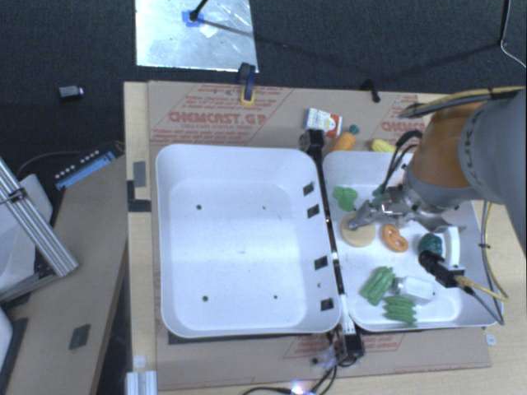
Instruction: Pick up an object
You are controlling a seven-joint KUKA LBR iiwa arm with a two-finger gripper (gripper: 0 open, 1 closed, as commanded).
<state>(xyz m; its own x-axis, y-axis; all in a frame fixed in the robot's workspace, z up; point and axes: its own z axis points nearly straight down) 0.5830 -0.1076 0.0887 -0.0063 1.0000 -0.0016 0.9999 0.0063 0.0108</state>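
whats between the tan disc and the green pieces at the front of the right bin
In the camera view, bare white bin floor separates the tan disc from the green pieces; nothing lies there.

Both bins (239, 245) are plain white. The right one (362, 171) holds a pale tan disc (356, 234), an orange ring (394, 238), two bright green ridged pieces (377, 285) and a dark green lump (431, 243). The arm (486, 151) is grey with an orange band (436, 151). The board (218, 115) beneath is tan with red lettering.
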